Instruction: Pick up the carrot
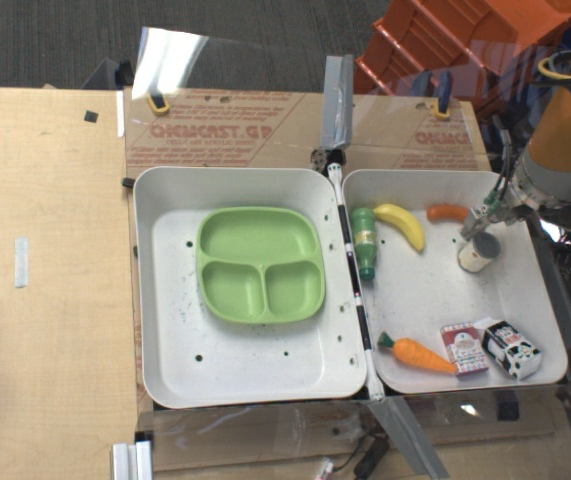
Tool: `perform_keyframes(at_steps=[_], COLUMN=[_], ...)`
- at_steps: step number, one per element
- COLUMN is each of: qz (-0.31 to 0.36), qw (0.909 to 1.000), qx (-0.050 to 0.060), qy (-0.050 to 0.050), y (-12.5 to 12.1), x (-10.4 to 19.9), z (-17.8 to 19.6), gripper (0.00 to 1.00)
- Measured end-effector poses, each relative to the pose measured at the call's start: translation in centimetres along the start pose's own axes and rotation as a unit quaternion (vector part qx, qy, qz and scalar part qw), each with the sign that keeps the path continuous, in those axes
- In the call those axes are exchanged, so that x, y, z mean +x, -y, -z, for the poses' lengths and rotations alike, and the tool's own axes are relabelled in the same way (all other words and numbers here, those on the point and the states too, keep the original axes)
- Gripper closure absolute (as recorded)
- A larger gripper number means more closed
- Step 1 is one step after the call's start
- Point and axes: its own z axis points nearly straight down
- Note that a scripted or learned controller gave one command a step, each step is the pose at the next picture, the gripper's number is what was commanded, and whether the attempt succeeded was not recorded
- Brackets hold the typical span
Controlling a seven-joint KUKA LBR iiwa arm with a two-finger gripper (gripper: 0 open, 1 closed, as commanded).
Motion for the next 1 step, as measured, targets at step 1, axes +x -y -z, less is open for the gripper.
perform_keyframes(at_steps=[1], qz=[0.0], qw=[1.0], qx=[0.0], qy=[0.0], y=[-0.01], x=[0.02], z=[-0.01], gripper=[0.0])
